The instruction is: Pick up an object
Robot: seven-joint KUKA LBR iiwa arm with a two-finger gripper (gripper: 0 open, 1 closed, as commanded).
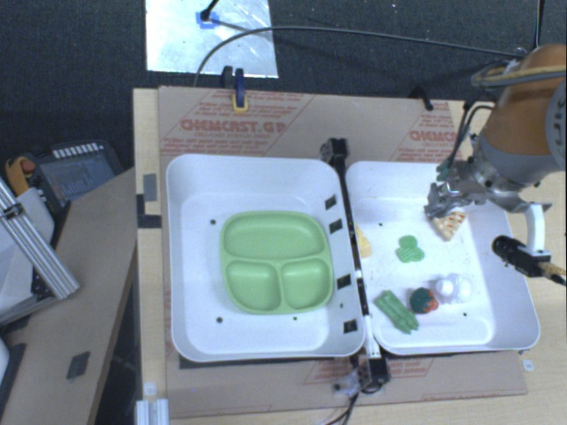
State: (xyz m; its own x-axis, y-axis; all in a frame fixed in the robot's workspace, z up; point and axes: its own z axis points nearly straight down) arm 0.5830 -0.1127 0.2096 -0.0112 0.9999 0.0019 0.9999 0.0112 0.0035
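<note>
My gripper hangs over the upper right part of the right bin, with the grey arm and its orange band behind it at the right edge. A tan, waffle-like piece lies right under and beside the fingertips. Lower in the same bin lie a green broccoli-like piece, a yellow piece by the divider, a green bean-like piece, a red and green piece and a white piece. I see nothing between the fingers.
The left bin holds a green three-compartment tray. A black divider clamp runs between the bins. A black bracket sticks over the right bin's right rim. A device and metal rails sit at the far left.
</note>
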